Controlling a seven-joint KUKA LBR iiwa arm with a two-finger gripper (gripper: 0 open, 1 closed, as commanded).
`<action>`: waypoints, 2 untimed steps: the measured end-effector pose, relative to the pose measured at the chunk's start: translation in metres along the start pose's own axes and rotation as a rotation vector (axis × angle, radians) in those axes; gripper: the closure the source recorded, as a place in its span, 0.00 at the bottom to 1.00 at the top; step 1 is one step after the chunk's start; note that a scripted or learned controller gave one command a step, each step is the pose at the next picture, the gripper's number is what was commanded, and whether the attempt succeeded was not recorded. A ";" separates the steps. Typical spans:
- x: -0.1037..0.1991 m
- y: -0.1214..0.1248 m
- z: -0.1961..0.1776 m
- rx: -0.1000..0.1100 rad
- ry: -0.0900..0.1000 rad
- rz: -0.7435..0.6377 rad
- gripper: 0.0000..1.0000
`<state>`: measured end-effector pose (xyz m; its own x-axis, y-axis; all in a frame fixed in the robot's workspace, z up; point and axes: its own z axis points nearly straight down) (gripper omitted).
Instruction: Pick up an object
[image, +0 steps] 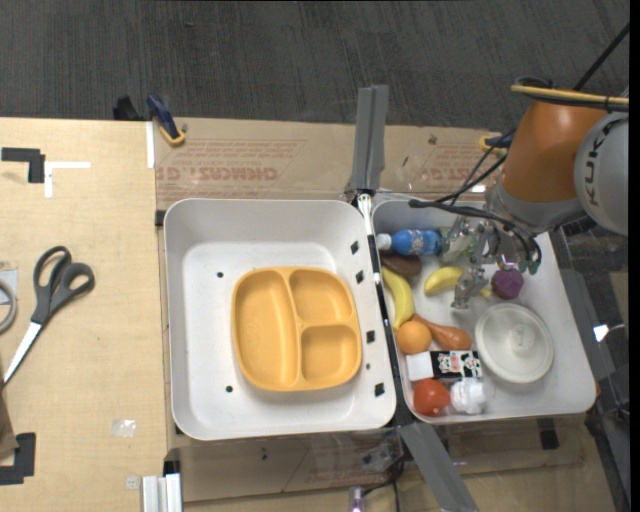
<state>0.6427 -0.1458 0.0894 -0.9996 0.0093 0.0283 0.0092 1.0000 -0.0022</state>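
My gripper hangs over the back of the right bin, below the grey arm with its orange band. Its fingers stand open with nothing between them. A small yellow banana lies just to its left and a purple fruit just to its right. A blue bottle lies at the back left, with a brown piece and a larger banana below it. Nearer the front are an orange, a carrot, a white bowl, a red tomato and a white lump.
The left bin holds a yellow divided plate. A black-and-white card lies between the carrot and the tomato. Scissors rest on the bench at far left. Black cables trail from the arm over the right bin's back edge.
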 end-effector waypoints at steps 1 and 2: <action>-0.004 0.001 -0.011 0.001 -0.019 -0.001 1.00; 0.008 0.054 -0.003 -0.005 -0.031 0.197 1.00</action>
<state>0.6354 -0.0916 0.0925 -0.9789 0.2045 -0.0028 0.2045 0.9789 0.0005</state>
